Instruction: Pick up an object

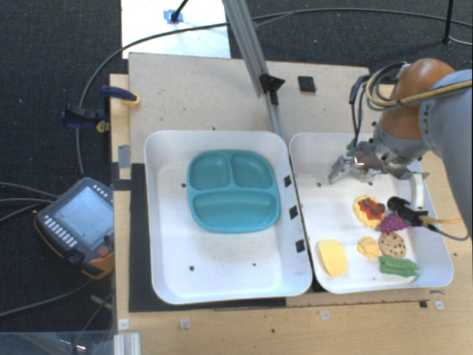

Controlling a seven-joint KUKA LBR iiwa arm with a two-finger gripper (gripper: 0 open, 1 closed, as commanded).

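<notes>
**Claw hovers over the right bin, toys crowded below it**

The claw point(346, 170) hangs over bare floor in the right bin point(310, 198), fingers spread, holding nothing. The toy food sits bunched in the bin's near corner; the closest piece, a pizza slice point(369, 210), lies just beside the claw, toward the bench's front edge

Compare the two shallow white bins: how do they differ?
The left white bin holds one teal divided plate; the right white bin holds several small toy foods, clustered at its near right, such as a yellow wedge. The gripper is over the right bin. Both are shallow, white, rounded.
</notes>
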